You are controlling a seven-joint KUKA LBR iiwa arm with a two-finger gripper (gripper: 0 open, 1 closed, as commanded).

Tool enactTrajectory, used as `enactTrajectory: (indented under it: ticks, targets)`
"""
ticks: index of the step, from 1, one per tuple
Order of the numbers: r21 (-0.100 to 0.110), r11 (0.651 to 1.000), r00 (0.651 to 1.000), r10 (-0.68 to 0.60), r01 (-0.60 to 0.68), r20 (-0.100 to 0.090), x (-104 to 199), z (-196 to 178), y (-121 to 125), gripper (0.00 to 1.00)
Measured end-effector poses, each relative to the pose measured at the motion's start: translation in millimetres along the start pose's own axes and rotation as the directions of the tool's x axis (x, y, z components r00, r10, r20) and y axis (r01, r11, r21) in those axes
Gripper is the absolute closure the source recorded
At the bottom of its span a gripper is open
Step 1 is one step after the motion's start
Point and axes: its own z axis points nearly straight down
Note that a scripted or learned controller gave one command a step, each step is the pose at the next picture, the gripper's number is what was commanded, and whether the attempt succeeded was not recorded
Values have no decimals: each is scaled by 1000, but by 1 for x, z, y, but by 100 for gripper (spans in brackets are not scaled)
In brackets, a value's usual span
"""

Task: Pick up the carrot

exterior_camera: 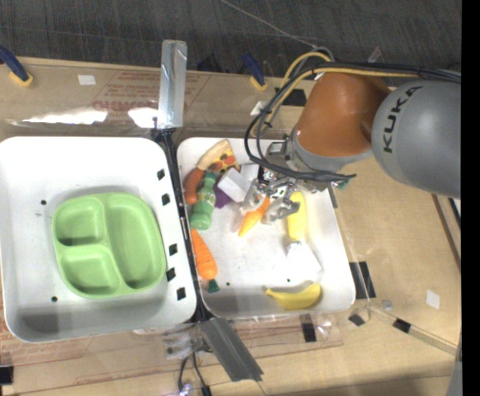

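The arm hangs over the right bin, and the jaws are low in the far half of it. I cannot tell if the jaws are wide or narrow, because the wrist hides them from above. Nothing can be seen held in them. Just beside the jaws, on their left, lies a small orange wedge. It may be a bit of carrot, but I am not sure. Just on their other side lies a yellow piece, with a white piece a little past it. A white pack lies near the jaws too, further left. Next come a green bottle and a brown thing, close to the wall between the bins. The carrot I am sure of is long and orange with a green end. It lies well apart from the jaws, down by that same wall, at the bin's near left side. A banana lies at the near edge. Farthest off is the left bin, with a green plate in it. I think the job is at the reaching step, with no grab made yet. If the long carrot is the goal, the jaws must lift, cross the bin to it, line up across its thin body, go down and close.
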Motion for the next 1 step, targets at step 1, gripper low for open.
enactTrajectory:
  ticks: [1]
  targets:
    - [2,903,903,429,-429,-2,-3,-92,-13,100]
